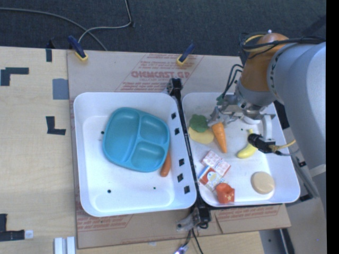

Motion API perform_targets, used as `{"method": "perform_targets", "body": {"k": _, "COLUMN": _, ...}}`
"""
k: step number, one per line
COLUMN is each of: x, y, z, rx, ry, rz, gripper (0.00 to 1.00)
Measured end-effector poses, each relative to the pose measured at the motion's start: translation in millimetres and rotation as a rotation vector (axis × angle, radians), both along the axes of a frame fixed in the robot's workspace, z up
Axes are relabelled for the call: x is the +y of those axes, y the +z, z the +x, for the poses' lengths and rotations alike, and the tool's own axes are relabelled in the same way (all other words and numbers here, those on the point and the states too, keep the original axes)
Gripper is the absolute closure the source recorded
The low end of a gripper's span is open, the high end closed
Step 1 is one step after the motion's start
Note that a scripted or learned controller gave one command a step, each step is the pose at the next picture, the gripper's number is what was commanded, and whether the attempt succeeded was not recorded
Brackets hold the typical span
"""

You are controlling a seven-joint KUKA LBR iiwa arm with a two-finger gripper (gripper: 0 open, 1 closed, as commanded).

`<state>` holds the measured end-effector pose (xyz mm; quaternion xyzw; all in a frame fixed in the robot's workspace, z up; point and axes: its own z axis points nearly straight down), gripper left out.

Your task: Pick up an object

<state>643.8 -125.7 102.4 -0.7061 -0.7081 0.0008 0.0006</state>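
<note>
My gripper (224, 114) hangs low over the back of the right bin (283, 194), under the orange-banded wrist (259, 70). Its tip is right at the thick end of an orange carrot (220, 137), which lies pointing toward the front. A green and yellow toy food piece (198, 129) lies just left of the carrot. A yellow banana (247, 152) is to the gripper's right and nearer the front. I see nothing lifted off the bin floor.
The right bin also holds two small snack packets (214, 163), a red toy (225, 193) and a tan round piece (262, 182). In the left bin (90, 194), a blue divided plate (136, 139) lies beside a small orange stick (166, 165). A black divider (183, 142) separates the bins.
</note>
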Motion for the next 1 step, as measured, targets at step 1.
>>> {"method": "perform_targets", "body": {"k": 1, "x": 70.5, "y": 82.4, "z": -13.7, "rx": -0.002, "ry": 0.000, "rz": 0.001, "gripper": 1.00}}
